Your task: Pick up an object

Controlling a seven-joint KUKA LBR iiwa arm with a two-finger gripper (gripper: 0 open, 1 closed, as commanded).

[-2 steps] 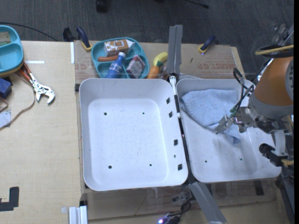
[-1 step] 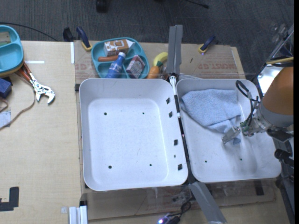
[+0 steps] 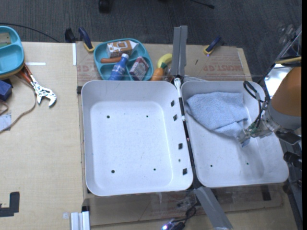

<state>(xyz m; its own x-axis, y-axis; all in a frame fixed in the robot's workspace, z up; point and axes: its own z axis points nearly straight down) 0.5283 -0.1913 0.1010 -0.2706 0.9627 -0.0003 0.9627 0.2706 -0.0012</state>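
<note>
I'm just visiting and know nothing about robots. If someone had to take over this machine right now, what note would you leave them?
Claw: down in the right bin, at the lower right edge of the blue towel. Too small and blurred to tell if it grips anything.
Things: the towel lies crumpled in the right bin's upper half. The left bin sits beside it.
Done: the arm has reached the towel.
Left: confirm a grip and lift; nothing is visibly raised yet.
</note>
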